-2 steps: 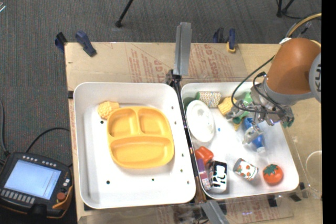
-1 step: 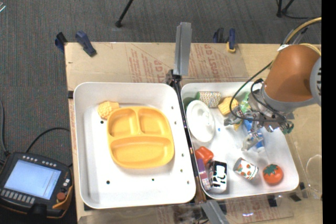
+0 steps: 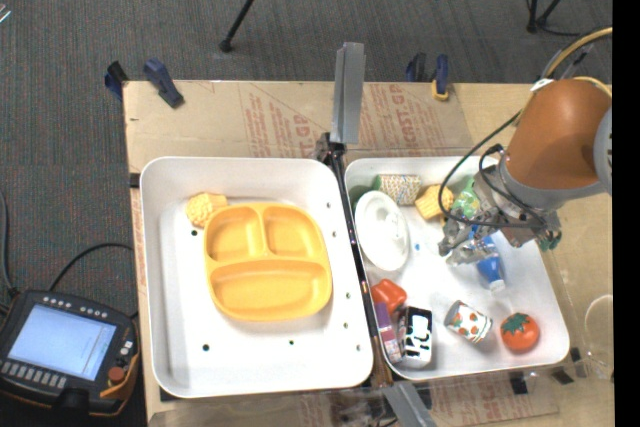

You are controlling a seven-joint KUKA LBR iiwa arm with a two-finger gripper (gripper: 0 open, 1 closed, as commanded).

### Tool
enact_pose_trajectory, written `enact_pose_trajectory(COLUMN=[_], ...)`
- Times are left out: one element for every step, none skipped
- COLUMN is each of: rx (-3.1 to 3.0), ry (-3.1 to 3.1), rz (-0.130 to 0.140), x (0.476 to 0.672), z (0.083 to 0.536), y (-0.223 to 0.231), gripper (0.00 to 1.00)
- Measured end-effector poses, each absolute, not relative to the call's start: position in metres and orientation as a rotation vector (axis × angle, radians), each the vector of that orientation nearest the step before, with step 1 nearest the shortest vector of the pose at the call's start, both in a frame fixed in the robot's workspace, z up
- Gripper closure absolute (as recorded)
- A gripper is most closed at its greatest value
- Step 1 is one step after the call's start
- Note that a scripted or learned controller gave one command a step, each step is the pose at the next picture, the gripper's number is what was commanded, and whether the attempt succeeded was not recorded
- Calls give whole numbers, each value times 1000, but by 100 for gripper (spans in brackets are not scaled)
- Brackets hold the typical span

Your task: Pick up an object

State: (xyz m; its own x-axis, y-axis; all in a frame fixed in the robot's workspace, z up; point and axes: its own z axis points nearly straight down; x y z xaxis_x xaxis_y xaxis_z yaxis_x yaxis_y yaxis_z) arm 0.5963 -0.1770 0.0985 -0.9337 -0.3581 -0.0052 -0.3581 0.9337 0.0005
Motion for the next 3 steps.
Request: enact_pose_trajectory(rx=[-20, 489, -38], ry=[3139, 3102, 3139], rz=[3, 0, 1], x=[645, 619, 592], z=[88, 88, 89], y=[-171, -120, -183], gripper=[100, 100, 100])
